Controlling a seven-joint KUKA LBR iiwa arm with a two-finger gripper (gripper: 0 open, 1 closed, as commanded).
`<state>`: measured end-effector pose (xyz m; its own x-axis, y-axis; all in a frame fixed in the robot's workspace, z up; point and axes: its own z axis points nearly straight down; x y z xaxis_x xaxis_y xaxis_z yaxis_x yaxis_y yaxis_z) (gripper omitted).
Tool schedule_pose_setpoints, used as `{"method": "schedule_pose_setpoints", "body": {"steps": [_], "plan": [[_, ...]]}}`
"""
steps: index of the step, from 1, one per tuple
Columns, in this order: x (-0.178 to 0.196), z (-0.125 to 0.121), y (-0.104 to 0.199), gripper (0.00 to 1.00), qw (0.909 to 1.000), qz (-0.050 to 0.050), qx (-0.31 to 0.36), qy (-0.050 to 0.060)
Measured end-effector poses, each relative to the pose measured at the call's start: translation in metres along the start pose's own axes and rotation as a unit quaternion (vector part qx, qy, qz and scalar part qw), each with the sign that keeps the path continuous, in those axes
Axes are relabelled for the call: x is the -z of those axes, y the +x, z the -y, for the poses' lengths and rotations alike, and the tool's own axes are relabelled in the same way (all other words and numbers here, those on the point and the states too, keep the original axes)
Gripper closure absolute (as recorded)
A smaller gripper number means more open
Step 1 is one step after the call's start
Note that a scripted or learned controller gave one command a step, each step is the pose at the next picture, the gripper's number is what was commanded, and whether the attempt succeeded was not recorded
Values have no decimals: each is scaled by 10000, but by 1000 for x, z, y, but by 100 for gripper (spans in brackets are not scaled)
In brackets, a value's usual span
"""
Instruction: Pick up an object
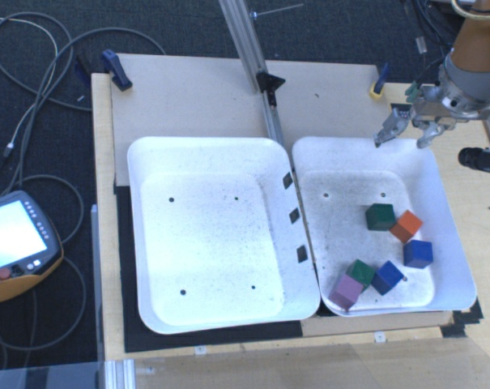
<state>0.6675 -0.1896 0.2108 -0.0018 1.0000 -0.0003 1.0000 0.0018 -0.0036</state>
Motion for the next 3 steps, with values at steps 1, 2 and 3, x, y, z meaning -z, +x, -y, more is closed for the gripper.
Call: {"method": "schedule_pose_setpoints", "body": {"steps": [1, 2, 3], "plan": [[-102, 42, 4, 0, 10000, -18, -11, 38], [-112, 80, 20, 0, 10000, -16, -12, 12], [-100, 77, 20, 100, 10000, -6, -11, -34]]}}
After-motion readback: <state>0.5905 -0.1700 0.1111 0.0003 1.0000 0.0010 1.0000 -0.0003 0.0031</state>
